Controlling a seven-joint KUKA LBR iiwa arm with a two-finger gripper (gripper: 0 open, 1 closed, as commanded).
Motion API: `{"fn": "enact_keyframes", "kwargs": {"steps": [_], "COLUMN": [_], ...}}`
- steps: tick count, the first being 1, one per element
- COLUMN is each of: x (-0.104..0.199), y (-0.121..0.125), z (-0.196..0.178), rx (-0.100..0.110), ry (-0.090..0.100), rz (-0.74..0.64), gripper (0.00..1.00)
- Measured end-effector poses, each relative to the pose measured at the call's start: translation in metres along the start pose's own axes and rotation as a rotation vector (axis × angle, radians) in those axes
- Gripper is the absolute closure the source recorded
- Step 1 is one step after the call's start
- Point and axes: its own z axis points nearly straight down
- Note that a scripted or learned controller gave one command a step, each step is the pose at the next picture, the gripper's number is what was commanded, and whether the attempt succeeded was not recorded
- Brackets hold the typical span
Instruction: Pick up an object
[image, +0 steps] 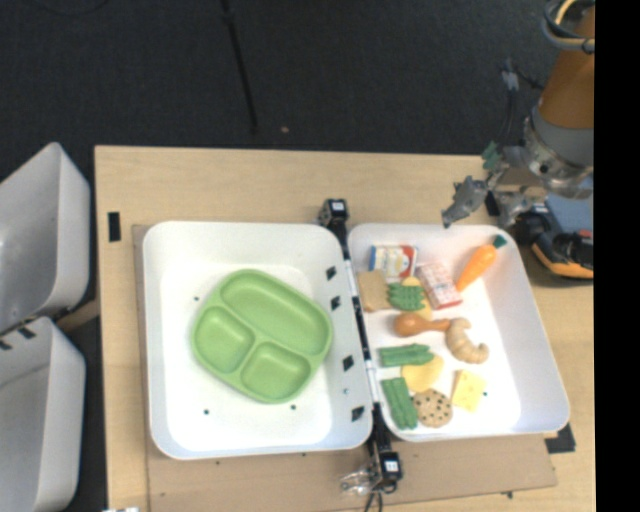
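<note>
The claw (462, 205) is hovering upper right, its state impossible to tell; it should be descending straight over the isolated carrot (477, 265), avoiding neighbouring toys.

I see the tan bench (250, 185) filling mid-frame, with two white bins set side by side on it, touching along their inner edges. The left bin (170, 400) sits centre-left and the right bin (525, 385) centre-right; both reach down to the bench's lower edge.
</note>
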Motion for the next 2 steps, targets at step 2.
{"fn": "enact_keyframes", "kwargs": {"steps": [2], "x": [-0.008], "y": [-0.151], "z": [0.197], "rx": [0.003], "ry": [0.001], "rz": [0.003], "gripper": [0.0]}}
